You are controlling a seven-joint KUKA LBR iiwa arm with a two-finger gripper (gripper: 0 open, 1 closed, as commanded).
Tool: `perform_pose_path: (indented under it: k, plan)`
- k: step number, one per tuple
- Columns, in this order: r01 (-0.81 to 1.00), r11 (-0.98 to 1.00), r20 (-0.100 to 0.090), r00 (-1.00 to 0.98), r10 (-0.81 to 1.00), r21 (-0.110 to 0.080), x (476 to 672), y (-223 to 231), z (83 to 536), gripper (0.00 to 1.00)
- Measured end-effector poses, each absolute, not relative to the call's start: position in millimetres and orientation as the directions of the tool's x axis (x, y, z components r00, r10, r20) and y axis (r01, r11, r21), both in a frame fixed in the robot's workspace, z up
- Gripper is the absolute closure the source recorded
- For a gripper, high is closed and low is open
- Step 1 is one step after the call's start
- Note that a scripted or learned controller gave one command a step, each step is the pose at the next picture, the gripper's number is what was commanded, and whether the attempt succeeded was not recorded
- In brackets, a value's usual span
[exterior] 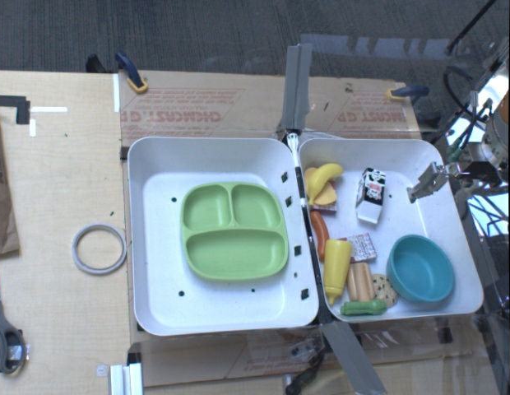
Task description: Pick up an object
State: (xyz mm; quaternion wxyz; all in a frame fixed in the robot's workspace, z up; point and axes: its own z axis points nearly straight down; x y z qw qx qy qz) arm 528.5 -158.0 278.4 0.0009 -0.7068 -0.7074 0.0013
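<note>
Pale green divided plate (234,230) in a white left bin (148,245). In the white right bin (456,220): teal bowl (420,269), yellow banana (322,175), black-and-white cow-patterned milk carton (371,195), yellow bottle (336,267), orange-red carrot (320,232), green pea pod (363,307), tan speckled cookie (384,290). Light wood counter (57,163), brown printed cardboard (197,109), translucent whitish tape ring (99,248).

Both white bins (148,245) are seen from one fixed camera, set above the bench (57,179) and tilted downward; the arm (485,151) is met at the right edge.
</note>
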Motion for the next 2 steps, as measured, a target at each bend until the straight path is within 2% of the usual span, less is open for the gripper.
perform_pose_path:
  k: [1,2]
  plan:
    - [0.989,-0.151,-0.001,0.151,0.989,-0.004,577.6,-165.9,138.1,0.00]
    - [0.990,-0.144,0.000,0.144,0.990,-0.003,527.5,-162.3,126.1,0.00]
